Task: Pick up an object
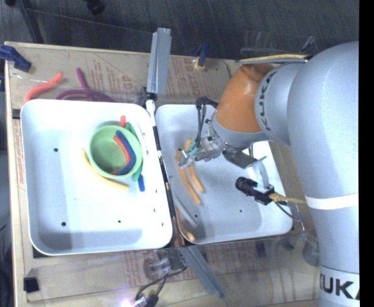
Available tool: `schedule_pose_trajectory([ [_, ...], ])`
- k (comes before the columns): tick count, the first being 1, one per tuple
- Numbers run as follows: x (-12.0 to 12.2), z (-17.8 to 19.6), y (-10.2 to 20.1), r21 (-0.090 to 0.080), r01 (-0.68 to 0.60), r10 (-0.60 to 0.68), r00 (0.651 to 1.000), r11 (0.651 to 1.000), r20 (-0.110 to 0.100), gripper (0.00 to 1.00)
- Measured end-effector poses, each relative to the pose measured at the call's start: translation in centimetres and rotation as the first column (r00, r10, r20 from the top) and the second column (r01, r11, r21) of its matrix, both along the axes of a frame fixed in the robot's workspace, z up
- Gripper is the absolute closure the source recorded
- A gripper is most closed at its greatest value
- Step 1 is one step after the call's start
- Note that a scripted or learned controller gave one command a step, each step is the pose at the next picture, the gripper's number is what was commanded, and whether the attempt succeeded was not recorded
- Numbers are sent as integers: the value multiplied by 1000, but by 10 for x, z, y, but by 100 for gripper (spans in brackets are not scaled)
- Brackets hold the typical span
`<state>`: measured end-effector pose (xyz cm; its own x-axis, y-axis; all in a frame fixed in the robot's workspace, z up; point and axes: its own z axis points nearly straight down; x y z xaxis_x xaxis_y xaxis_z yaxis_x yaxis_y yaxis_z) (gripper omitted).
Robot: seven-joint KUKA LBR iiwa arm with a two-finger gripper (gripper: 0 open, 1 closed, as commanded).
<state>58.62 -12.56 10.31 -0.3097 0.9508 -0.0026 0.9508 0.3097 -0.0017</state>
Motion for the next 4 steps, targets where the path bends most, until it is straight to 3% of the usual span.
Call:
schedule_pose_trajectory([
  [1,0,0,0,0,1,-1,1000,1000,0,0],
  [2,0,10,0,-2,-3,3,1000,1000,-1,100],
  [3,0,10,0,-2,-3,3,1000,1000,-1,0],
  [4,0,20,0,-3,-6,6,1000,1000,-1,100],
])
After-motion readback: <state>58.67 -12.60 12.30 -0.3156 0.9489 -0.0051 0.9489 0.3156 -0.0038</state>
